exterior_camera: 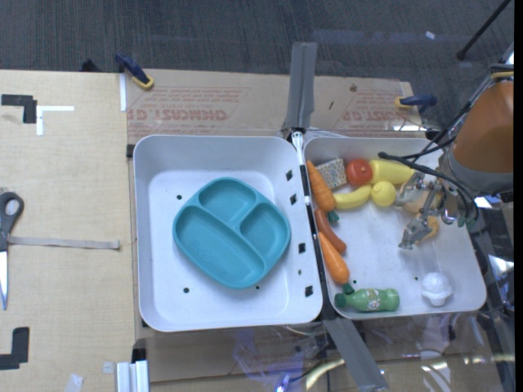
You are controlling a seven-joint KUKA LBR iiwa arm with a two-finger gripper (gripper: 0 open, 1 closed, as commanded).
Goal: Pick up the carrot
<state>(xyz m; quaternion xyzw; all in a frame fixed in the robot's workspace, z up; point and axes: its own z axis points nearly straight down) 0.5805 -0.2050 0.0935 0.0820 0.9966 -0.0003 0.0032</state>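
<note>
Dark carpet runs across the top of your view, and below it a pale wooden worktop [65,219] carries a sheet of printed cardboard [204,104] and two shallow white bins side by side. Scissors [6,235] lie at the far left edge of the worktop, and blue clamps [135,70] pin the cardboard at its upper corners.

Your left bin [155,292] holds a teal divided plate [232,232], tilted slightly, sitting near the bin's middle.

Your right bin [466,296] holds the toy food. Two carrots lie along its left wall. One carrot [320,188] sits nearer the top, orange, pointing up and left, just beside a speckled sponge [331,171]. A second carrot [333,258] lies lower along the same wall, with a thin red piece [328,233] just beside it. A red tomato [358,171] sits right of the sponge, with a yellow corn cob [396,171], a lemon [382,192] and a banana [353,198] close around it. A green bottle [369,300] lies on its side at the bin's bottom edge, and a small white object [435,287] rests near the bottom right corner.

Your arm [486,129] comes in from the right, its orange band over the bin's right rim. The hand [418,233] hangs low over the right half of this bin, well apart from both carrots. Its fingers look slightly parted, and nothing sits between them. Cables and metal parts crowd the wrist, so the exact gap is hard to judge.
</note>
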